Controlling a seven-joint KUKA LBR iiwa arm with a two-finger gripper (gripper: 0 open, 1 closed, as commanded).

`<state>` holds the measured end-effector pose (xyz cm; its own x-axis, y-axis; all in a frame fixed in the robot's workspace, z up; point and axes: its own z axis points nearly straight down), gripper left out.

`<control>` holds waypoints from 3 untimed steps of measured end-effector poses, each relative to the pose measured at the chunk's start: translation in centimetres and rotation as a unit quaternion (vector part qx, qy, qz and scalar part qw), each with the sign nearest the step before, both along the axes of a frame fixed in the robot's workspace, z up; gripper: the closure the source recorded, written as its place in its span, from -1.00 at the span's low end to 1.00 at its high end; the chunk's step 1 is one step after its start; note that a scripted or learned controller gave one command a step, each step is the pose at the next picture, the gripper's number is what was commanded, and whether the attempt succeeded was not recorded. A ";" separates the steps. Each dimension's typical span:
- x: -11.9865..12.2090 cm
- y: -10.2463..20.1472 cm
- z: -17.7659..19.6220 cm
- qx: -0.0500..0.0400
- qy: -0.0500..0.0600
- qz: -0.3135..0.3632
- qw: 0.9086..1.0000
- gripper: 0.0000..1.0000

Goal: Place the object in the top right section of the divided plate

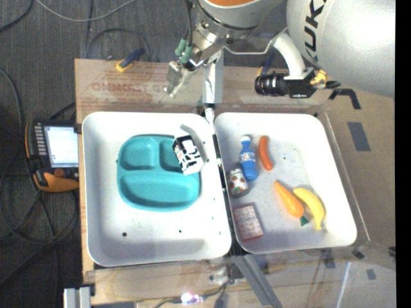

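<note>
Looking down, we see the teal divided plate [157, 179] in the left bin [103, 236]. A black-and-white box [188, 154] sits on the plate's top right part. Our claw [174, 76] hangs well above it, past the bin's far edge. We cannot tell its state.

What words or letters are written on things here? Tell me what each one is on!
"KUKA": only the letters "UKA" show, black on the grey robot arm.
Faded red print on the cardboard bench top: too blurred to read.
Black and white carton on the teal divided plate: markings unreadable.
Blue bottle label: too small.
Small can: too small.
Red packet: too small.
</note>
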<state>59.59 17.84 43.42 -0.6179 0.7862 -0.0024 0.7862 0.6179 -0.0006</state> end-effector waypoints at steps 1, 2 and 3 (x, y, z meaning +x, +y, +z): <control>2.9 -3.1 -2.9 0.000 0.000 0.081 0.997 1.00; -2.5 2.4 -8.7 0.001 0.001 0.060 0.998 1.00; -2.6 2.3 -21.5 0.001 0.002 0.056 0.998 1.00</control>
